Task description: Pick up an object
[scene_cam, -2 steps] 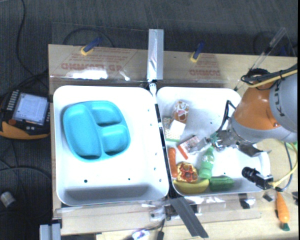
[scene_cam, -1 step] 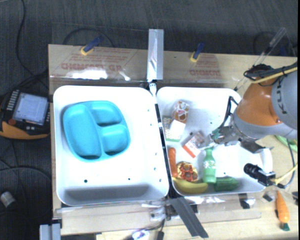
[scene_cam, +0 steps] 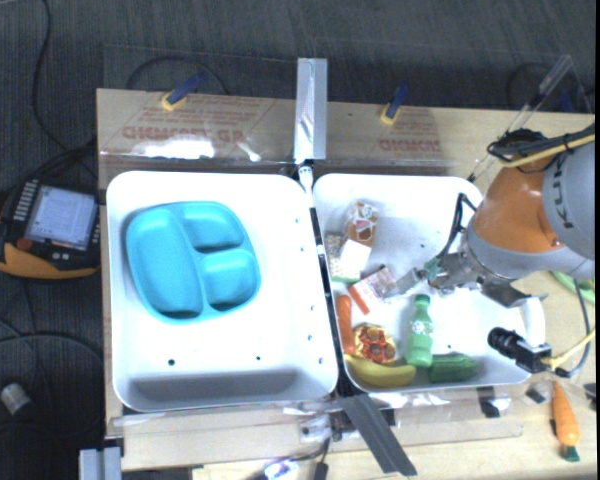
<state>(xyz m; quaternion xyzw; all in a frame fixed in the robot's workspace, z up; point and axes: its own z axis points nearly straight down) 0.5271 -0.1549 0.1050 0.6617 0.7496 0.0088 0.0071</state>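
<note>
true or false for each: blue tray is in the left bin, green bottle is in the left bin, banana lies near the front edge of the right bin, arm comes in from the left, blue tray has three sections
1. The blue tray is in the left bin. True.
2. The green bottle is in the left bin. False: it is in the right bin.
3. The banana lies near the front edge of the right bin. True.
4. The arm comes in from the left. False: it reaches in from the right, over the right bin.
5. The blue tray has three sections. True.
</note>
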